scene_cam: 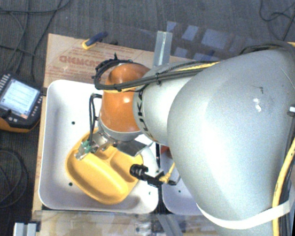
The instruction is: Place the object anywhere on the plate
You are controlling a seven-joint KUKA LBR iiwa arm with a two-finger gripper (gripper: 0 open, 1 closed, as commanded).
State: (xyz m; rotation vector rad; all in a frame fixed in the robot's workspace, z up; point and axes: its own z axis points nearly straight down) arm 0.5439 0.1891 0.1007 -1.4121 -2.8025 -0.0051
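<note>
A yellow plate (99, 177) lies in the lower half of the left white bin (63, 103). The arm's orange band (120, 98) and grey wrist hang over the plate's upper edge. Below the wrist, the gripper (91, 145) points down at the plate's upper-left rim. A small green and white thing (84, 148) shows at the gripper's tip, right over that rim. I cannot make out whether it is the object or a part of the gripper. A black cable end (143, 173) sticks out over the plate's right side.
The bulky grey arm covers most of the right bin, of which a sliver (179, 201) shows. A teach pendant (12, 103) lies on the floor to the left among cables. A small blue and yellow tool (95, 39) rests on the board behind the bins.
</note>
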